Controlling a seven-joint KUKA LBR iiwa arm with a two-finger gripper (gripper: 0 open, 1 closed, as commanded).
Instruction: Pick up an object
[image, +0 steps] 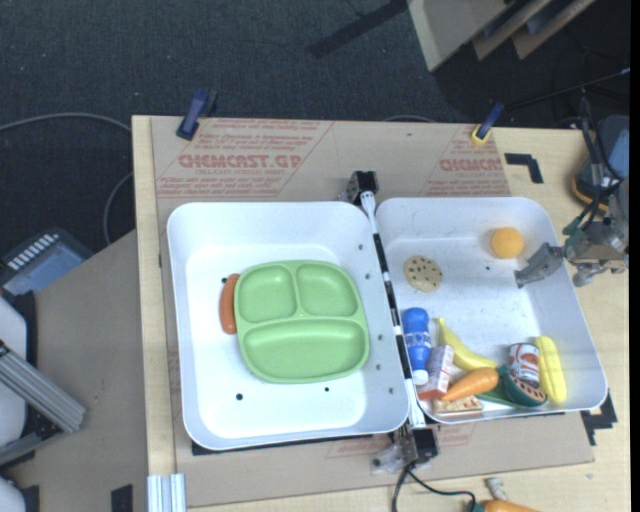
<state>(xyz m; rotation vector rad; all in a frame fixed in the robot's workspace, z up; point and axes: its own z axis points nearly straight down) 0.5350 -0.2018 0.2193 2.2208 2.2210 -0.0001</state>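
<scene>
The right bin (560, 330) holds several objects. An orange ball (507, 242) lies near its far right, and a round cookie (423, 272) sits left of it. At the near side are a blue-capped bottle (416, 345), a yellow banana (462, 349), a carrot (468, 384), a small can (524, 364) and a yellow corn cob (550, 369). My gripper (555, 273) hangs over the bin's right side, just right of and slightly nearer than the orange ball. Its fingers (534, 266) are spread open with nothing between them.
The left bin (200, 380) holds a green divided plate (300, 322) with a red-orange sausage (229, 303) poking out from under its left edge. A black divider clip (364, 186) sits between the bins. Blue clamps hold the board's far edge.
</scene>
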